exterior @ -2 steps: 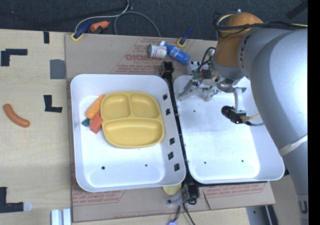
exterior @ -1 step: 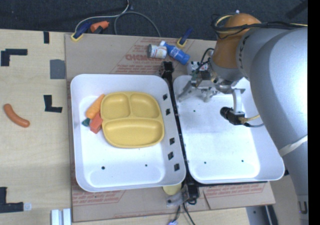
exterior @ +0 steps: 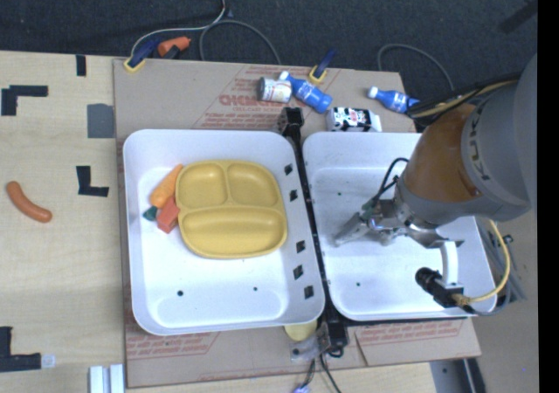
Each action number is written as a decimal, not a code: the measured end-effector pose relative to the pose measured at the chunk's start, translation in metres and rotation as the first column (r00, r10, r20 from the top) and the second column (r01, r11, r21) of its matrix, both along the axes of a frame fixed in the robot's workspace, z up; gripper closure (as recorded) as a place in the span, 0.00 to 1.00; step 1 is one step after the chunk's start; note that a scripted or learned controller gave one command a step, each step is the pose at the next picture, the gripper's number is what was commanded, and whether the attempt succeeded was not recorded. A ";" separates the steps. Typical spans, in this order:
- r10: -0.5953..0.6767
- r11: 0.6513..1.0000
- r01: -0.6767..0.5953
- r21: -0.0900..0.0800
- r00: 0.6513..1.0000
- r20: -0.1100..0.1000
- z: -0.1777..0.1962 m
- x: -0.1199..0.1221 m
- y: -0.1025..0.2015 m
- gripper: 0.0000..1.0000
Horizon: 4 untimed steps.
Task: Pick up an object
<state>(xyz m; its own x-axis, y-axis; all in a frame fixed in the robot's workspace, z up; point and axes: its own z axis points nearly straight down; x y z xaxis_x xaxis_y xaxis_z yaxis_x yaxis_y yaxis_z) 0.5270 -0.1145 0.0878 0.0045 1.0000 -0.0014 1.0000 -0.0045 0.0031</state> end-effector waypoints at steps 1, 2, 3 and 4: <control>0.002 1.000 -0.002 -0.005 1.000 0.008 0.089 0.051 -0.062 0.00; 0.005 1.000 -0.005 -0.001 1.000 -0.001 -0.006 -0.016 -0.028 0.00; 0.002 1.000 -0.002 -0.005 1.000 0.004 0.059 0.021 -0.103 0.00; 0.008 1.000 -0.008 -0.002 1.000 0.000 -0.005 -0.030 -0.021 0.00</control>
